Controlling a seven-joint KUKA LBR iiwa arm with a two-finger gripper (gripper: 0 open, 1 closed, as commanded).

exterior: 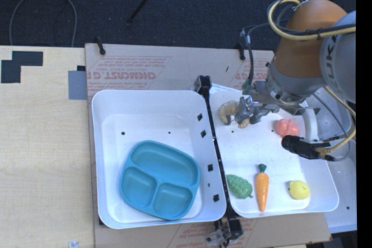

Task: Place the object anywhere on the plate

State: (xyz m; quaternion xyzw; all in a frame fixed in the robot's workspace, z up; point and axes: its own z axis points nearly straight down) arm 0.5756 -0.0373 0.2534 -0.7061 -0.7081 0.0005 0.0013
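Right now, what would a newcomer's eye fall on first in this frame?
Probably the blue divided plate lying alone in the left bin. Next, the grey and orange arm reaching in from the right, its gripper low over a tan croissant-like object at the right bin's far left corner. A carrot, green vegetable, lemon and pink item lie scattered there.

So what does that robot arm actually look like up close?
The arm is grey and rounded, with a big glossy orange band above the wrist. A yellowish hose loops over the top, and thin dark cables run down beside it. Its gripper is a small metallic silver piece, and a black cylindrical part sticks out lower down.
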